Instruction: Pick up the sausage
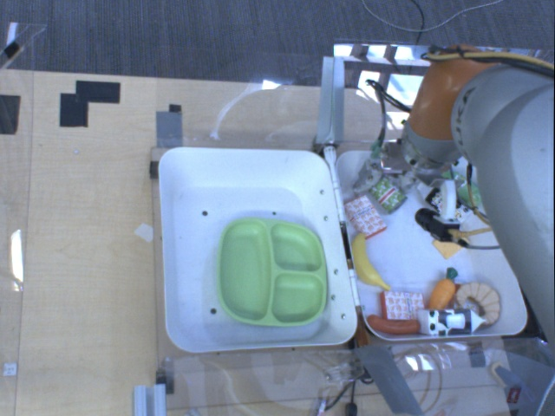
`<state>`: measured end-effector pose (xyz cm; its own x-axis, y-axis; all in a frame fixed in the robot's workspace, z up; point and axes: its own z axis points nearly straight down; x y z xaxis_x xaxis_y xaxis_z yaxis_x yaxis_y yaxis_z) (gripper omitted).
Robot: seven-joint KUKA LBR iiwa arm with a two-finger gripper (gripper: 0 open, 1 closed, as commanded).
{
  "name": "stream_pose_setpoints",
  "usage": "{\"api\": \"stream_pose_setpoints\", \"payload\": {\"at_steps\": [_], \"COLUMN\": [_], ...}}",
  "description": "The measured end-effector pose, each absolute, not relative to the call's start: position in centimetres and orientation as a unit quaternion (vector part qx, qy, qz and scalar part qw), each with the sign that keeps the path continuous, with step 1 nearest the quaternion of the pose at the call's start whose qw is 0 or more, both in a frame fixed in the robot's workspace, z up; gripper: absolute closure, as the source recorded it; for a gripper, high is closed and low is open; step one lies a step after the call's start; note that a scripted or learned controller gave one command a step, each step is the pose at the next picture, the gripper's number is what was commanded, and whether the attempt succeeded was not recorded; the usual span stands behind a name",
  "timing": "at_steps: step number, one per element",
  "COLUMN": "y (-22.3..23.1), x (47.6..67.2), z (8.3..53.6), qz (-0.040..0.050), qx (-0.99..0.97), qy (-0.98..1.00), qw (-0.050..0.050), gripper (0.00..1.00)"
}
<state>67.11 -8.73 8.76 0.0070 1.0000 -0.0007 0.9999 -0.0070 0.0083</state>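
The sausage point(392, 325) is a short red-orange link lying flat along the front edge of the right bin point(517, 306), near its front left corner. It sits just in front of a red-and-white checked packet point(402, 302). My gripper point(382, 170) hangs over the far left part of the same bin, above a green packet point(389, 197). It is well away from the sausage and nothing shows between its fingers. The grey arm with its orange band point(447, 94) covers the bin's far right side.
The right bin also holds a banana point(368, 265), a red-and-white packet point(365, 216), a cheese wedge point(448, 249), a carrot point(442, 293), a shrimp point(482, 300) and a cow-patterned bottle point(452, 321). The left bin point(186, 232) holds a green divided plate point(271, 271).
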Motion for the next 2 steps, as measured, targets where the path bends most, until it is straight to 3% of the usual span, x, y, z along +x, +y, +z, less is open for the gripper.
{"api": "stream_pose_setpoints", "payload": {"at_steps": [1,2], "y": [-8.7,-10.1], "x": [63.9,53.9], "z": [8.8,9.0], "qz": [0.0030,0.0062], "qx": [0.875,0.949], "qy": [0.484,0.315], "qw": [0.001,0.002], "gripper": [0.00,0.00]}}
